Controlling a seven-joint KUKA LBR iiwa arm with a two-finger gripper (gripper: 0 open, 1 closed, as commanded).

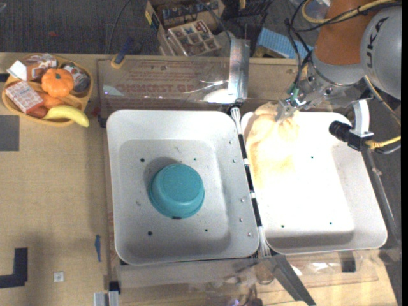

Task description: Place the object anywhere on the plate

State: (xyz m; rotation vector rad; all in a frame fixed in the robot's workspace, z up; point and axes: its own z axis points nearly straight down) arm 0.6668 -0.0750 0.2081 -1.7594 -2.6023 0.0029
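A teal plate (pixel 177 190), upside down it seems, lies at the middle of the left bin (pixel 127 132). In the right bin's (pixel 331 234) far left corner sits a pale, blurred object (pixel 266 129). The gripper (pixel 288 106) hangs just above it; whether its fingers are open is unclear.
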